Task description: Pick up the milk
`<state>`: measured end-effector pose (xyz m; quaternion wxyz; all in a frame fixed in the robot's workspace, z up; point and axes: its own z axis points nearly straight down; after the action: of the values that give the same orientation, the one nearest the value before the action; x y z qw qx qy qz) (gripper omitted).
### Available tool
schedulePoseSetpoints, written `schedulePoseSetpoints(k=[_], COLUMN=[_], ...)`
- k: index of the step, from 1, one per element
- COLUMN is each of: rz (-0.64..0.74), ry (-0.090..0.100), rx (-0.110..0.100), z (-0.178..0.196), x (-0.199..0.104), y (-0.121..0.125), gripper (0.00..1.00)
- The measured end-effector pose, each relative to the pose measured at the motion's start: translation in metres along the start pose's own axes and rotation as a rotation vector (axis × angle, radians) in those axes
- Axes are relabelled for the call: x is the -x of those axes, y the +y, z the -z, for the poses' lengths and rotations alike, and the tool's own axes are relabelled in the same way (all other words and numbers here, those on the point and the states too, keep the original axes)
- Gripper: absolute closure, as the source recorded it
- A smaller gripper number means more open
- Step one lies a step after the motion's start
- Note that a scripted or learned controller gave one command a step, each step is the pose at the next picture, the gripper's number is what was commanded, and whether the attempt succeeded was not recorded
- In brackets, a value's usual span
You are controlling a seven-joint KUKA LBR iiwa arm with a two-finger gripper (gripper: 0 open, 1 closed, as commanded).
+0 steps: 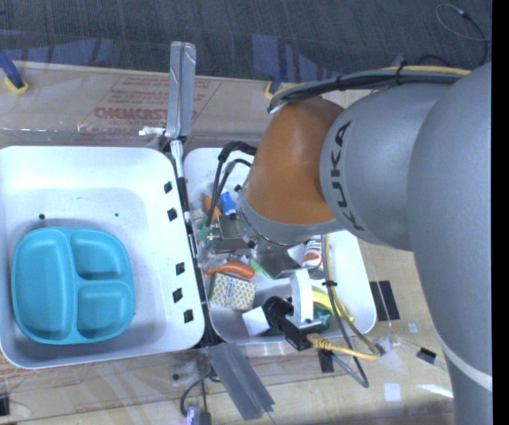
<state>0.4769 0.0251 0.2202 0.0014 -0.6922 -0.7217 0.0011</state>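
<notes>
The arm's orange band and grey wrist cover most of the right bin (360, 282). My gripper (222, 246) reaches down near that bin's left wall, over a cluster of small items. A white thing with red markings (313, 254), possibly the milk, peeks out from under the arm at the right side of the bin; most of it is hidden. Under the gripper lie an orange carrot-like piece (230, 270) and a tan waffle-patterned piece (232, 291). I see nothing clearly held.
The left bin (77, 171) holds a light blue divided plate (73, 283). A blue item (228, 204) and a small orange item (207, 203) sit at the back of the right bin. A yellow item (323, 302) lies near its front right.
</notes>
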Motion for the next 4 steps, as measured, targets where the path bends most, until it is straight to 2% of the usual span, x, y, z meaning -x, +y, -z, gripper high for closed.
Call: schedulePoseSetpoints(k=[1,2,3,4], rz=[0.003,0.043,0.282,0.501], ry=[-0.001,-0.002,-0.002,-0.001], rx=[-0.001,0.002,0.002,0.001], z=[0.009,0.011,-0.003,-0.118], x=[0.001,-0.086,-0.164,-0.111], y=[0.001,0.002,0.005,0.004], gripper=[1.0,1.0,1.0,1.0])
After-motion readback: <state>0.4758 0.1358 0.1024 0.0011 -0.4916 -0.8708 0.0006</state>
